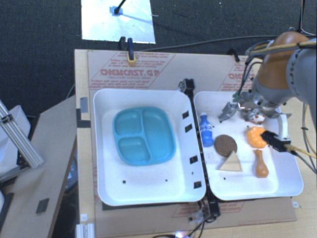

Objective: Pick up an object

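Approach step: grey two-finger gripper (237,109) sits low over the far part of the right white bin (292,185), can't tell its state. Nothing visibly held. Nearest candidates: small blue plastic bottle (205,129) at left wall, brown round disc (225,144) nearer. Next: line up over one, descend.

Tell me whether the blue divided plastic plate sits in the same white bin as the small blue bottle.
No, the blue divided plastic plate lies in the left white bin, while the small blue bottle lies in the right white bin.
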Controlling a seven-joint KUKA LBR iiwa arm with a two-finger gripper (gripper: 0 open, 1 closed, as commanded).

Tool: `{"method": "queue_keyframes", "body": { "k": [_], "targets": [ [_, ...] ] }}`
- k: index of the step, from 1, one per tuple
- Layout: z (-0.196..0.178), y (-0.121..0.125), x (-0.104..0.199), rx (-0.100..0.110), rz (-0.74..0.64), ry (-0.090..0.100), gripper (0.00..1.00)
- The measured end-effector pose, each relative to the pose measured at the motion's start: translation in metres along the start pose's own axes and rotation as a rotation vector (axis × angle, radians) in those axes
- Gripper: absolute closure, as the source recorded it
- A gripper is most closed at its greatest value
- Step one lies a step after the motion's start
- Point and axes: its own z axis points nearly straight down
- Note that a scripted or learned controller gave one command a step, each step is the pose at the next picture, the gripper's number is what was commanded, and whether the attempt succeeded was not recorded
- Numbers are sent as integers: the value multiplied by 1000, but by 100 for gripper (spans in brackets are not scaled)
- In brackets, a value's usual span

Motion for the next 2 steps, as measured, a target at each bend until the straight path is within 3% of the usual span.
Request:
{"method": "queue_keyframes", "body": {
  "k": [1,2],
  "targets": [
    [52,0,0,0,3,0,0],
    [39,1,0,-5,3,-1,100]
  ]
}}
